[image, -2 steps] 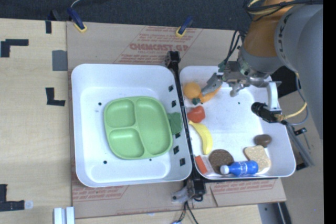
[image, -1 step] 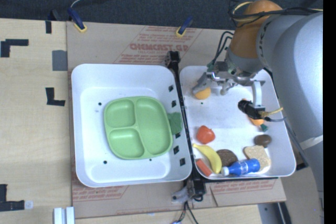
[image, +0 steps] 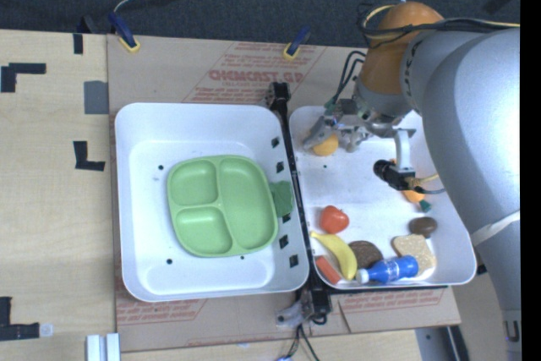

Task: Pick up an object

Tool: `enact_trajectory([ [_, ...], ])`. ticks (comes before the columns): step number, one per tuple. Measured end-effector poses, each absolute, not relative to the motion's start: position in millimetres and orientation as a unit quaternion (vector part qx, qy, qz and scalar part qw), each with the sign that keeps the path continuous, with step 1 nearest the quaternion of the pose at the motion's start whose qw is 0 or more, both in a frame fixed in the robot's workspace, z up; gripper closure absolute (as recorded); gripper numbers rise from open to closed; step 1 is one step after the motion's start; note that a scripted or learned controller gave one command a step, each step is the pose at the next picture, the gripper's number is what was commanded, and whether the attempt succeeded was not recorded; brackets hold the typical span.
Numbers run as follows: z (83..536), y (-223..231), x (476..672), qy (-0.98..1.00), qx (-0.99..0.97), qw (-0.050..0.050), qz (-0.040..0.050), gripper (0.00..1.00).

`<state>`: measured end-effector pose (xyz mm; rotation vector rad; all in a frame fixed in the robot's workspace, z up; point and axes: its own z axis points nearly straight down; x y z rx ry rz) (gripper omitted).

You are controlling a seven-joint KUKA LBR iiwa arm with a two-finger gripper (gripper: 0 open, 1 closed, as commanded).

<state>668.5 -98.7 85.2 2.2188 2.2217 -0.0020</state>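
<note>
Now the gripper (image: 336, 134) hangs low over the right bin (image: 448, 270); the yellow toy fruit (image: 325, 147) lies just below-left of its tips, and whether it holds anything I cannot tell.

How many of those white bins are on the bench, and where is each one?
2. The left bin holds a green divided plate. The right bin, touching it along a shared edge, holds toy food, with the robot's arm reaching into its far end. None seem hidden.

A small yellow-orange object (image: 325, 147) lies near the right bin's upper-left corner.
</note>
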Motion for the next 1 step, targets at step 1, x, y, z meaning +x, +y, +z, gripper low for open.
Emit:
enact_trajectory([
  [1,96.5,-98.8,669.2,0.708,0.706,0.002,-0.0006,1.0],
])
